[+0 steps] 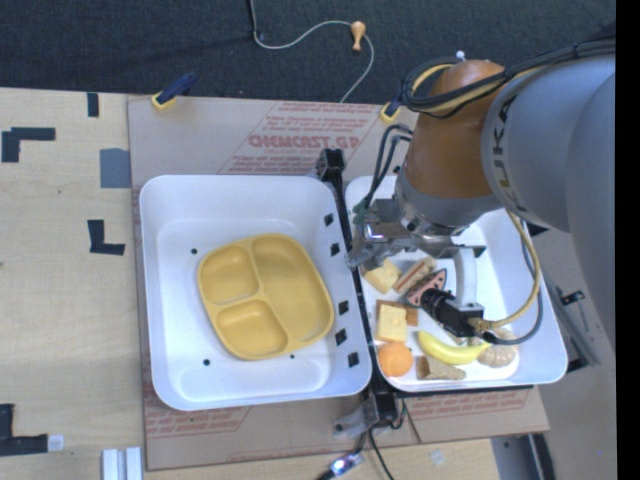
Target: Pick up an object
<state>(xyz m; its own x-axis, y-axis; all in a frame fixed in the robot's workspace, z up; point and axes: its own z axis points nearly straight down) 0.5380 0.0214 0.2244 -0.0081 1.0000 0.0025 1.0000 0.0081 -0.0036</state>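
Two white bins on your bench: yellow tray (265,295) fills the left bin (160,268), gripper (405,268) hangs over food by the right bin's (530,363) left edge, banana (450,348) near its front edge

Left bin (170,268): yellow divided plate (265,295) takes the middle; free strips all round it, widest along far wall and near-right corner. Right bin (540,368): crowded. Arm's wrist (450,168) hangs over its far half, blocking approach from above there. Near half packed w/ banana (450,349), orange (396,359), cracker square (392,322), other small food pieces touching or just beside each other; little gap between them. Black divider clips (345,268) line the shared wall. Cable (530,288) loops over right side.
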